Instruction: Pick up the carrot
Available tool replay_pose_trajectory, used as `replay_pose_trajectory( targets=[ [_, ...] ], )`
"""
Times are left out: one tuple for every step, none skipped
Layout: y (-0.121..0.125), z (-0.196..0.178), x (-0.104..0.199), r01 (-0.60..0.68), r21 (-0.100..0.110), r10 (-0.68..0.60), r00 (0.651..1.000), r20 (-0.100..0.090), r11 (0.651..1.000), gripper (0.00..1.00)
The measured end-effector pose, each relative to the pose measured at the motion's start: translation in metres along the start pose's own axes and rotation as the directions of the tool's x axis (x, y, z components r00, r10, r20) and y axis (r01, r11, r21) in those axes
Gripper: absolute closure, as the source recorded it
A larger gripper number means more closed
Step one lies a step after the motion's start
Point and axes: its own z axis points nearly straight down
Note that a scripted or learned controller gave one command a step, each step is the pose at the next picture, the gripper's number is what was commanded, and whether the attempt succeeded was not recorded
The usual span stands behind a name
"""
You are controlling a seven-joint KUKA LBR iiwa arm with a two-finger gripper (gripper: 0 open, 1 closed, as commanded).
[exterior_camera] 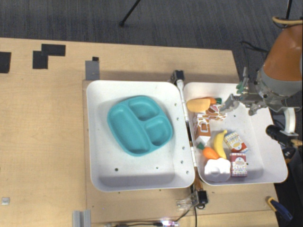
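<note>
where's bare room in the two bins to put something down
Left bin: bare floor all round the teal plate, widest along its near edge and in the far left corner. Right bin: bare strip on the right, between the banana and the right rim, below the gripper. Crowded: the right bin's left side, from the carrot down to the cartons.

I'm running a lab rig: plywood surface (47, 141), grey carpet (71, 8), two bins (94, 141), toy food, loose cables (189, 207).
</note>
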Motion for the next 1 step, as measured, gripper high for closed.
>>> replay_pose_trajectory(
  targets=[
    [-0.0595,0.0416,0.0344,0.361,-0.001,-0.361,0.933,0.000,0.933,0.00]
  ],
)
